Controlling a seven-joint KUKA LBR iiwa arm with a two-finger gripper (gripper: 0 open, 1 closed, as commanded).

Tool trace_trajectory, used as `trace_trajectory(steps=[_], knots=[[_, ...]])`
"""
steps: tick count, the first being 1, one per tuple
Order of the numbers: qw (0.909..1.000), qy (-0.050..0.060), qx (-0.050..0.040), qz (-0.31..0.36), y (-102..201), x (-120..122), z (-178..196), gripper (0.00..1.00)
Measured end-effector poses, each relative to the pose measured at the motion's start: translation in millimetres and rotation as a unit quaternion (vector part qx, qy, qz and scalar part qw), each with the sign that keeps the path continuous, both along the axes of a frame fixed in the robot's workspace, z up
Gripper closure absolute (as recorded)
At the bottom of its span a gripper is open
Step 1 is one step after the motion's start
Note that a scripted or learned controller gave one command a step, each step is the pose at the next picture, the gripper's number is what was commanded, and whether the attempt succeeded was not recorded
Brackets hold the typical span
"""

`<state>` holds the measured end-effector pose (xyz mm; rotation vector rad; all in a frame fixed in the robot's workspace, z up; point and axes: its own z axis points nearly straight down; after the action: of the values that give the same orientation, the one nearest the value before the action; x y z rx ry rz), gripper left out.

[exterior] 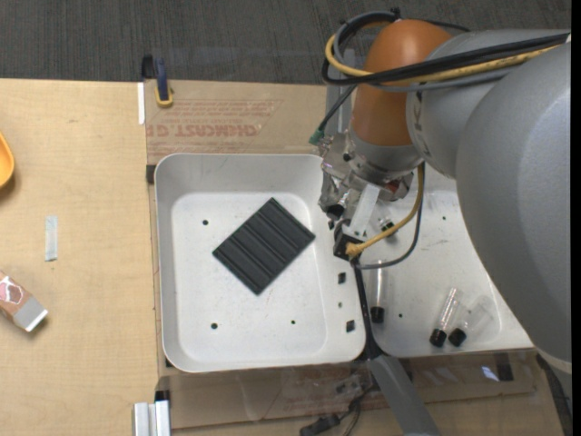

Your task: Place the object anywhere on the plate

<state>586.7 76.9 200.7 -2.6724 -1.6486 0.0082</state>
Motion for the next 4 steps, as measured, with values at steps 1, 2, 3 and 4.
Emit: trace_trajectory(steps=[1,2,3,4], knots=[[0.9980,-0.001,-0.0009,-0.063,20.6,71.7,-2.1,1.00],[0.9993,-0.001,-0.0008,-0.036,59.4,72.2,82.3,1.00],[0.9532,-0.002,-0.0012,-0.302,99.1,72.8,156.5,1.00],[0.9635,-0.001,-0.0019,-0.268,150.2,21.8,64.5,1.00]])
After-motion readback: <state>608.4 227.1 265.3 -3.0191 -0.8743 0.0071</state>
